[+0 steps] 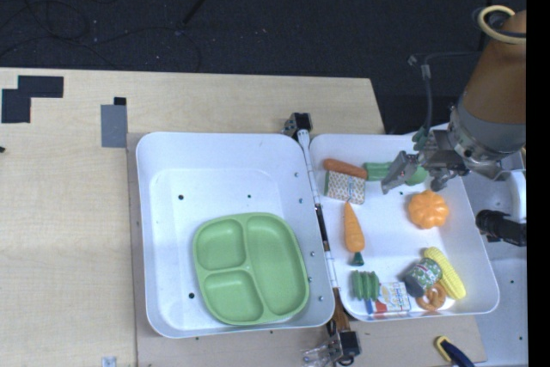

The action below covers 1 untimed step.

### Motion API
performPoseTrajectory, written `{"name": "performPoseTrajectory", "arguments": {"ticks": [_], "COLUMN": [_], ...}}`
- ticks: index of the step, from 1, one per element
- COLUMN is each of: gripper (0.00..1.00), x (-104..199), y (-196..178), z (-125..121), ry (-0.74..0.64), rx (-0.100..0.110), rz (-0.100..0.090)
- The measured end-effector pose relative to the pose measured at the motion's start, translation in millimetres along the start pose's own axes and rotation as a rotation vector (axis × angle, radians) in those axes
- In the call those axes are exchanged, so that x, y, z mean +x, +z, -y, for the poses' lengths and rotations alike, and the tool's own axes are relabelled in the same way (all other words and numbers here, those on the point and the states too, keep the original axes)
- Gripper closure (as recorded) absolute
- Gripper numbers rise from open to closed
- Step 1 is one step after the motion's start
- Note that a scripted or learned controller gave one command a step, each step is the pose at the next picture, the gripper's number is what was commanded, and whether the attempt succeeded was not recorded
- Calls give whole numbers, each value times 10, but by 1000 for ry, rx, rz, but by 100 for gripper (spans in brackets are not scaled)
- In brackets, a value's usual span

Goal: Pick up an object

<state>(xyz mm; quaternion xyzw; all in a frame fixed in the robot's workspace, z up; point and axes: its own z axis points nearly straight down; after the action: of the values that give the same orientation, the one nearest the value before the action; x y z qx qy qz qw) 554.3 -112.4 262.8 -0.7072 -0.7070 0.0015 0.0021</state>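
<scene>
Camera view: gripper [421, 170] hangs over the right bin [481, 271], fingers spread, nothing between them. Nearest target is the green piece [378, 170] just left; pumpkin [427, 209] just below. Best to descend straight, centred. Back wall is close; the bin's middle offers room.

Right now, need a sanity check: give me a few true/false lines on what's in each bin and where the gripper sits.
1. The green divided plate lies in the left bin. True.
2. The gripper hangs over the left bin. False: it is over the right bin.
3. The carrot lies in the right bin. True.
4. The orange pumpkin sits on the plate. False: it is in the right bin.
</scene>
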Motion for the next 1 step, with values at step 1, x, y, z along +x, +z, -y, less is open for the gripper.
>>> {"name": "performPoseTrajectory", "arguments": {"ticks": [1], "gripper": [0], "x": [628], "y": [770], "z": [-158], "ry": [0], "rx": [2], "rz": [0]}}
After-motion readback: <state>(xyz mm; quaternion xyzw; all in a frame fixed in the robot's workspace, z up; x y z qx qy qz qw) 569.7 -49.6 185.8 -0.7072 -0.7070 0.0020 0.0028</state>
